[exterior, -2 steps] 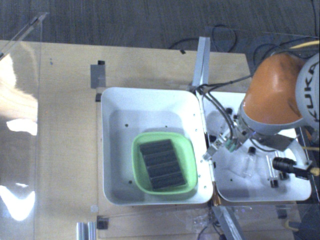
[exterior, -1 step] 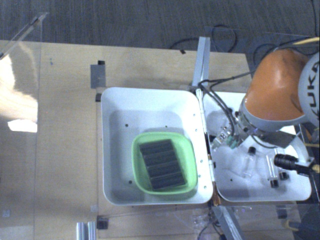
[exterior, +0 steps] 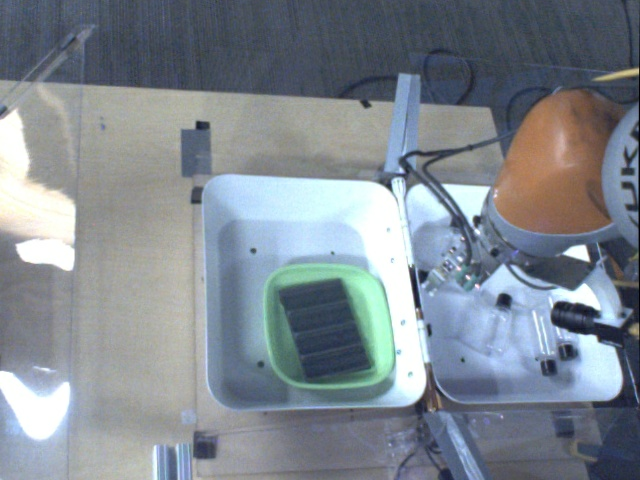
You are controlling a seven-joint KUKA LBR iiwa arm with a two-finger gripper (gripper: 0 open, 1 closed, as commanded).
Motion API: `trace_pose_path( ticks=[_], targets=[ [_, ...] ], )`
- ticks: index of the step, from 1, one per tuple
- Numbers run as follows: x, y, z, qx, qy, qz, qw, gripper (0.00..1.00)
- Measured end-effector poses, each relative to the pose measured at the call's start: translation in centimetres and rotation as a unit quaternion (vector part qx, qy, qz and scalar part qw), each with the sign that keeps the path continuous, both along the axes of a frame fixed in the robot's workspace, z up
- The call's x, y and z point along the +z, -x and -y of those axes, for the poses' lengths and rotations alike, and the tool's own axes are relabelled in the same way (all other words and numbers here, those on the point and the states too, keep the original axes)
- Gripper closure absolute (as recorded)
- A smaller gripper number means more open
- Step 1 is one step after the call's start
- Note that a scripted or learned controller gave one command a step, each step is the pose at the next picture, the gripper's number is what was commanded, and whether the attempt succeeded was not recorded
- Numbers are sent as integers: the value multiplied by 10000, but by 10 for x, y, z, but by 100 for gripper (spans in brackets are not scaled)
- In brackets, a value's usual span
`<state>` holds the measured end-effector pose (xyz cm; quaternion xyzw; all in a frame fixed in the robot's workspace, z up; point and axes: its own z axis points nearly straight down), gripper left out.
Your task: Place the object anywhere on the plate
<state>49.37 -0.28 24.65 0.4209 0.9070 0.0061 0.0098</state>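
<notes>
Camera view: dark object (exterior: 322, 329) sits on green plate (exterior: 375, 313) in left bin (exterior: 225, 268); my gripper state unclear, back off slowly

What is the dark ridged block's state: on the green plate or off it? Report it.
On it. The dark block lies flat inside the green plate in the left bin, green rim showing all around it.

You are looking at a robotics lab. A wooden bench (exterior: 120, 298) bears two white bins (exterior: 225, 268), loose cables (exterior: 440, 183) and a KUKA arm (exterior: 560, 168).
</notes>
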Motion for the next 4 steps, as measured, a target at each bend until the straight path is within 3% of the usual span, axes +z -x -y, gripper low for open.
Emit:
trace_pose_path(
  ticks=[1,2,3,4],
  targets=[
    [-62,-8,-25,1271,25,-83,9918,100],
    [-62,-8,-25,1268,25,-82,9919,0],
    [-50,-10,-26,1264,21,-40,9920,100],
    [-50,-10,-26,1266,22,-41,9919,0]
  ],
)
